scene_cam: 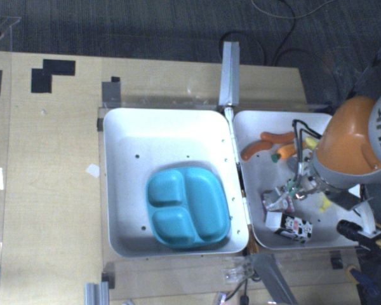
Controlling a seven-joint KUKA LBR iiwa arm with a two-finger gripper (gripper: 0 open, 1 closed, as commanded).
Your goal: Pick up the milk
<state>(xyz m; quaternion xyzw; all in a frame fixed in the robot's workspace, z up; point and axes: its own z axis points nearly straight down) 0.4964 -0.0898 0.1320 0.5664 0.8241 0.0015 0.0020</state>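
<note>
Camera view: the grey arm with its orange band (pixel 349 142) reaches in from three o'clock and hangs over the right-hand shallow white bin (pixel 254 230), where the loose goods are heaped. Its gripper (pixel 296 190) sits low among them; how it stands, and whether it has anything, I cannot tell. The milk looks to be the small white carton with dark print (pixel 291 226), lying on its side toward five o'clock, just beside the gripper. The sky-blue three-compartment plastic tray (pixel 187 205) lies in the left-hand bin (pixel 124 170), apparently as the receiving place.
</note>
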